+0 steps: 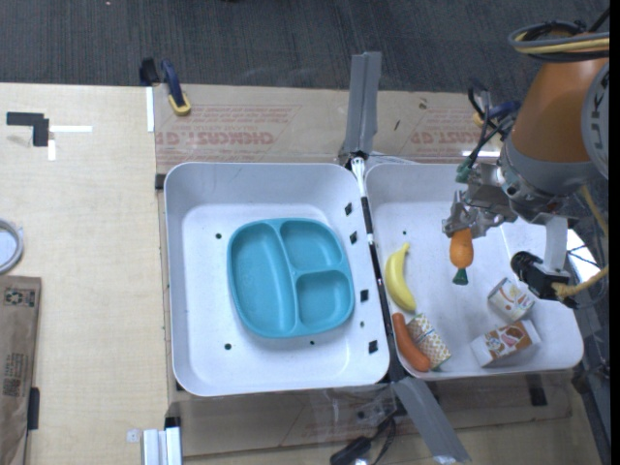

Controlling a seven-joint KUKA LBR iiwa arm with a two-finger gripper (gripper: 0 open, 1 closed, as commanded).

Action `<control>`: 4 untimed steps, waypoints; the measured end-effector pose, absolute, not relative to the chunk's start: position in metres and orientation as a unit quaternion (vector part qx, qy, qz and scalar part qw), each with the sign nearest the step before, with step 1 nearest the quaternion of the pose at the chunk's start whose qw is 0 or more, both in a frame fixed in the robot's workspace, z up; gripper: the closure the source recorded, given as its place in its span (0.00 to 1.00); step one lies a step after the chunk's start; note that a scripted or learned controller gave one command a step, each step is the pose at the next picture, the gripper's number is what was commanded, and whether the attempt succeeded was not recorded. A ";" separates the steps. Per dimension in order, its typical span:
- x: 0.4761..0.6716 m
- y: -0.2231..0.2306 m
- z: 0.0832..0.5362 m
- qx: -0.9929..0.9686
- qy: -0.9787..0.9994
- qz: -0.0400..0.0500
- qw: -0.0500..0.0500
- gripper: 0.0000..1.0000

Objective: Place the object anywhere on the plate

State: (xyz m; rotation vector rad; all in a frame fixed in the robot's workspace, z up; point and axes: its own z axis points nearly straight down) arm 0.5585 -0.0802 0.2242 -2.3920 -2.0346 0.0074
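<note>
A yellow banana (398, 277) lies near the left wall of the right bin (426, 190). Nearer, an orange-red sausage-like toy (411, 343) lies beside a small patterned packet (429, 342). At that bin's right side are two small cartons (511, 298), one nearer than the other. Beyond the bins lies a sheet of printed cardboard (252, 129), with a blue-and-yellow clamp (175, 89) at its far left corner.

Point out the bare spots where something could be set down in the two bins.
All three wells of the blue plate in the left bin are bare. So is the right bin's far corner, above the banana. Its near end is crowded: banana, sausage, cartons.
</note>
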 end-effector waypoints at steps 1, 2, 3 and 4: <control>0.560 -0.083 0.211 -0.788 -0.616 0.002 0.001 1.00; 0.597 0.001 0.190 -0.800 -0.600 0.002 0.000 1.00; 0.595 0.051 0.191 -0.636 -0.772 0.002 0.001 1.00; 0.611 0.085 0.191 -0.623 -0.782 0.001 0.000 1.00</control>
